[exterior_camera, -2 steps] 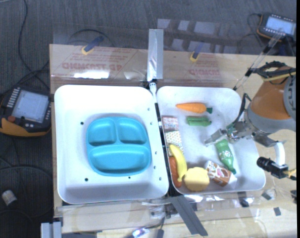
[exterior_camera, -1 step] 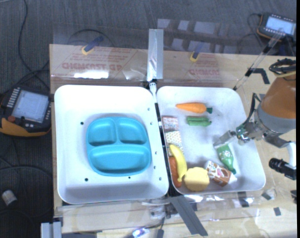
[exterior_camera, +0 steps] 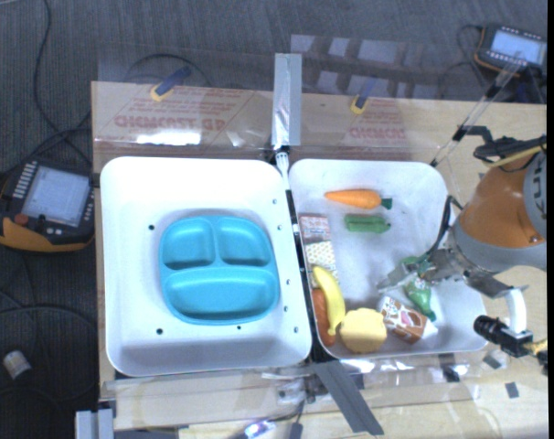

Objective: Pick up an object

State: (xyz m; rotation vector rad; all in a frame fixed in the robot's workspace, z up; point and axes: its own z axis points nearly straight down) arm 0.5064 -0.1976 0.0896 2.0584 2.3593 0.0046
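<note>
My gripper (exterior_camera: pixel 414 277) hangs low in the right bin (exterior_camera: pixel 414 186), near its right wall, with the grey and orange arm (exterior_camera: pixel 496 222) above it. Right at the gripper lies a small green object (exterior_camera: pixel 421 297), partly hidden by it; whether it is held is unclear. Just below sits a wrapped snack (exterior_camera: pixel 403 320). A yellow lemon-like object (exterior_camera: pixel 362 329) and a banana (exterior_camera: pixel 328 293) lie at the bin's front left. An orange carrot (exterior_camera: pixel 353 198) and a green vegetable (exterior_camera: pixel 366 224) rest near the back. A small patterned packet (exterior_camera: pixel 315 236) lies along the left wall.
The left bin (exterior_camera: pixel 131 208) holds a blue divided plate (exterior_camera: pixel 220 268). A handheld pendant (exterior_camera: pixel 41 204) sits on the floor to the left. Cables and a second pendant (exterior_camera: pixel 513 48) are at the top right. A black fitting (exterior_camera: pixel 501 329) juts out by the right bin's front corner.
</note>
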